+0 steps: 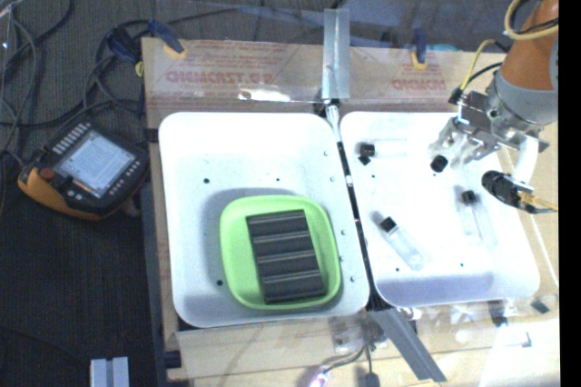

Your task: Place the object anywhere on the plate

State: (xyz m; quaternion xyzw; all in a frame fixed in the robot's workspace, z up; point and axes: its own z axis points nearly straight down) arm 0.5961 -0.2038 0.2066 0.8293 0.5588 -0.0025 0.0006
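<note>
Left bin [182, 194]: you have a green plate [232, 231] toward its near side, with a dark ribbed block [286, 256] lying on it.
Right bin [436, 281]: you have three clear vials with black caps, hard to make out against the white floor.
Vial, near centre [398, 240]: lies flat, cap toward the divider; its clear body nearly vanishes.
Vial, far left [367, 151]: you can see its cap plainly, its body only faintly.
Vial, right [469, 209]: lies under the arm's side, body faint.
Arm [531, 58]: enters from the right, its upper part cut off by the frame edge.
Gripper [454, 149]: sits over the right bin's far right area; you cannot tell from here whether it is released or clenched, nor whether anything is in it.
Pendant [86, 169]: rests on the floor left of the bench.
</note>
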